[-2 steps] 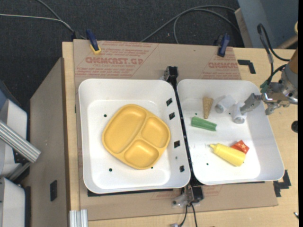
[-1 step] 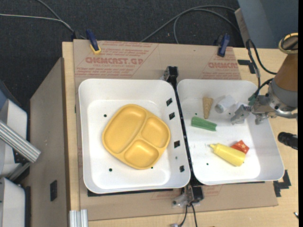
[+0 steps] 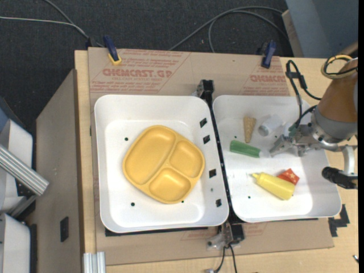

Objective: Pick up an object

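A: Where is the metal two-finger gripper [image 3: 282,145]?
B: Low in the right white shallow bin [image 3: 318,206], fingers spread and holding nothing, just beside the green plastic block [image 3: 244,149]. The yellow plastic squeeze bottle [image 3: 274,186] lies near

Left white bin [image 3: 108,169]: yellow three-compartment plastic tray [image 3: 164,164], flat, centred. Right white bin [image 3: 318,201]: tan cone [image 3: 249,128], green oblong block [image 3: 244,149], yellow squeeze bottle [image 3: 274,186] with small red piece [image 3: 289,176] touching it, grey object [image 3: 267,126]. Grey arm's gripper [image 3: 282,145] low over right bin, near green block.
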### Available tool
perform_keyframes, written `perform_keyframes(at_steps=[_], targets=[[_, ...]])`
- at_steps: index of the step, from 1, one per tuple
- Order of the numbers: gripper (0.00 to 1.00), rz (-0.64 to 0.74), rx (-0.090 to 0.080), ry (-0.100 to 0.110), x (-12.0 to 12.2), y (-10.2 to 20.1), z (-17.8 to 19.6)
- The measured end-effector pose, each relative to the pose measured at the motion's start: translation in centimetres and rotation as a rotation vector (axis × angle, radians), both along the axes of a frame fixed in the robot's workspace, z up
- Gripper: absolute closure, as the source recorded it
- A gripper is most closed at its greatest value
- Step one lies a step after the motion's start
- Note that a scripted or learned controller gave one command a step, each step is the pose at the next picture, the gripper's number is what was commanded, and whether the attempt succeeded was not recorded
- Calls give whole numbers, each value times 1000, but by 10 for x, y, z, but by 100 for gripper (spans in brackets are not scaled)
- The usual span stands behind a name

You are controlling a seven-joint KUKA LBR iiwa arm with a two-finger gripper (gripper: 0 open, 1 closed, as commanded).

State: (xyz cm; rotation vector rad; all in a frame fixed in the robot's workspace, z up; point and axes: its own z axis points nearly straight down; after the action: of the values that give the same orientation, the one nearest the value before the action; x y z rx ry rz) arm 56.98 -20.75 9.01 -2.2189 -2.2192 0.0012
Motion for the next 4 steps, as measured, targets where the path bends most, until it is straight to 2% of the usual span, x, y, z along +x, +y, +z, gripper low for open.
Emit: perform_keyframes(at_steps=[1, 3, 4], targets=[[100, 0, -1, -4, 1, 0, 14], [100, 2, -3, -7, 6, 4, 100], [100, 1, -4, -10, 4, 0, 163]])
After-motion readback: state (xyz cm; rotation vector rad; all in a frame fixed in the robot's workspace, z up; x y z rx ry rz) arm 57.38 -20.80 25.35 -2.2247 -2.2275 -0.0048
